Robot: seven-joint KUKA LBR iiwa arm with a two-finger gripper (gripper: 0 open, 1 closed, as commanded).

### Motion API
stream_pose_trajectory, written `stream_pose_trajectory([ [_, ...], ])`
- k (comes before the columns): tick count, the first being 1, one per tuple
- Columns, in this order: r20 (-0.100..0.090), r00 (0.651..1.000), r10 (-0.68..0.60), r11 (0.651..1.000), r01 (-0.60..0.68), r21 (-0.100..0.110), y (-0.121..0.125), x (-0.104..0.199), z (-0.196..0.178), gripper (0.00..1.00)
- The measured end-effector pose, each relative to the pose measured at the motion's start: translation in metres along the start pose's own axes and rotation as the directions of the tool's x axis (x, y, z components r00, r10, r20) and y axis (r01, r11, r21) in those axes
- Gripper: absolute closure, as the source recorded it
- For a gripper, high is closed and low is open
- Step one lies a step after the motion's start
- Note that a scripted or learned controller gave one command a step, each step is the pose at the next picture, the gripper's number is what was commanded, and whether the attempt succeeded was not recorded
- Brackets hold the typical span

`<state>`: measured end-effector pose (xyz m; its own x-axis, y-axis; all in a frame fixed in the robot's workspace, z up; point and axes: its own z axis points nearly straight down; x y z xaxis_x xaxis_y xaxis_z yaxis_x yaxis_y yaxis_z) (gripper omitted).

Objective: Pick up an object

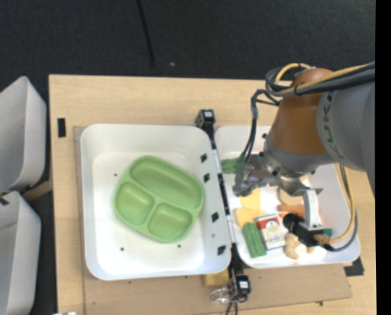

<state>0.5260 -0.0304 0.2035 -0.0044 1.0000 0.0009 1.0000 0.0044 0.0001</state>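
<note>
My gripper (246, 181) hangs low over the left part of the right bin (343, 254), under the grey arm and its orange band. Just below it lies a yellow piece (250, 204). A green item (229, 166) sits by the bin's left wall, just up and left of the gripper. Nearer the front lie a green block (253, 239), a red and white box (270, 231), a tan lump (292, 245) and an orange piece (290, 209). The arm hides the back of this bin.
The left bin (94, 176) holds a green divided plate (158, 199) at its middle. A ridge with black clips (216, 195) separates the two bins. White containers (12, 143) stand off the bench at the left.
</note>
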Motion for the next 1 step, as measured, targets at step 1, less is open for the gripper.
stream_pose_trajectory([
  [1, -0.001, 1.0, -0.003, 1.0, 0.003, -0.007, -0.0067, 0.0945, -0.0807, 1.0],
])
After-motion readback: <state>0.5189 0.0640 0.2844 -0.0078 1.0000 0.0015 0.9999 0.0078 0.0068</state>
